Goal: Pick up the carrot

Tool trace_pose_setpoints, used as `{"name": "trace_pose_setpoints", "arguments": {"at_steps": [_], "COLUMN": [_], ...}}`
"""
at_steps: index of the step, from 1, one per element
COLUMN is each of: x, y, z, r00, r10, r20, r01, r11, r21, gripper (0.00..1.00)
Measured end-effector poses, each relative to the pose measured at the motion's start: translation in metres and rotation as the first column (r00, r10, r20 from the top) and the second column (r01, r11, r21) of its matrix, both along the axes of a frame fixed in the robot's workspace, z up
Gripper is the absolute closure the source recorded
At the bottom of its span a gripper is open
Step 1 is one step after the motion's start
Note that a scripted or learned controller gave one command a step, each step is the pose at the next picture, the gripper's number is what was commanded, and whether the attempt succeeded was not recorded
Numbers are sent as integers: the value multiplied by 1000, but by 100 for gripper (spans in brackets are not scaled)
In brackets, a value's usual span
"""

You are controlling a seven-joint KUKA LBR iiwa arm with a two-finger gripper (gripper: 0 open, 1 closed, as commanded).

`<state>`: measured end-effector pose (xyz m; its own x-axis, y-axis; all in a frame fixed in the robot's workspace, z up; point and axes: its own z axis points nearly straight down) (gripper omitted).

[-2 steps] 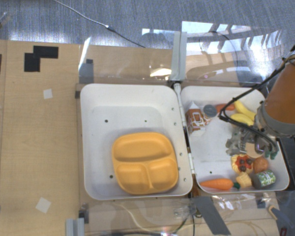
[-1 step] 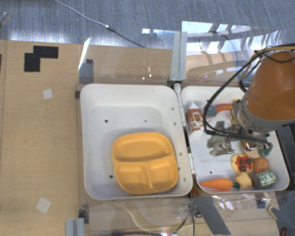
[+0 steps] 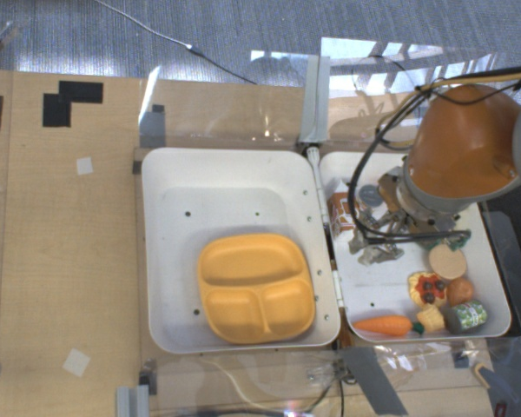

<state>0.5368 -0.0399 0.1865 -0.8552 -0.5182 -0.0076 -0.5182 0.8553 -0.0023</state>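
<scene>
The carrot (image 3: 384, 326), orange with a green tip on its right end, lies flat along the near wall of the right bin (image 3: 356, 289). My gripper (image 3: 378, 244) hangs low over the middle of that bin, well behind the carrot and apart from it. The orange band of the arm covers much of the bin's far right side.
Beside the carrot sit a pizza slice toy (image 3: 427, 287), a yellow piece (image 3: 431, 319), a green can (image 3: 469, 315), a brown ball (image 3: 459, 291) and a tan disc (image 3: 448, 262). A brown packet (image 3: 340, 213) lies at the bin's left. The left bin (image 3: 169, 189) holds a yellow divided plate (image 3: 255, 286).
</scene>
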Motion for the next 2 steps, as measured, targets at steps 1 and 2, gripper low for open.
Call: {"name": "trace_pose_setpoints", "arguments": {"at_steps": [1,2], "x": [-31,-5], "y": [-63,-69], "z": [-32,28], "r00": [968,857], "r10": [252,515], "r20": [-1,3], "r01": [-252,-515], "r11": [968,857], "r21": [-4,-7], "gripper": [100,100]}}
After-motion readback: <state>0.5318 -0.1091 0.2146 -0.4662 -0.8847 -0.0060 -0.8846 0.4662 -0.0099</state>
